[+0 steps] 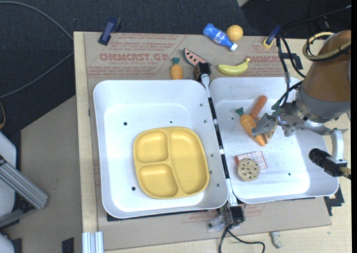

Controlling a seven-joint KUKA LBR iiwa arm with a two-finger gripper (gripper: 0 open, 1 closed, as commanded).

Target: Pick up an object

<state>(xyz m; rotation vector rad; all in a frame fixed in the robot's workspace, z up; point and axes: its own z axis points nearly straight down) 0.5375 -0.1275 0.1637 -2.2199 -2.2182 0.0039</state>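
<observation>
The gripper [266, 127] sits low in the right bin [290, 185], reaching in from the right on the grey arm [326, 87] with its orange band, and its fingertips are down against the lower end of a toy carrot [248, 124]; whether the fingers are closed on the carrot, merely touching it, or spread around it cannot be told from this slanted view, because the fingers and the orange toy overlap. Taking the right bin as the landmark: the carrot lies in its upper middle, green top pointing toward the bin's upper left, and a second orange piece, longer and more reddish [258, 105], lies just above it, tilted up toward the bin's far wall. Near the bin's front wall, left of centre, a round chocolate-chip cookie [247, 170] rests on or just against a small pinkish card [254, 161]. Directly left of the right bin, touching it along a dark seam, stands the left bin [111, 129], which holds a yellow divided plate [170, 161] with three compartments. Behind the right bin, on the cardboard bench top [134, 55], lies a yellow banana [234, 67] just past the far wall; farther back are a blue bottle [218, 37] and a small orange ball [235, 32] beside each other. Behind the bins' shared seam lie a watermelon slice [193, 56] and a small orange toy with a green top [177, 71].
</observation>
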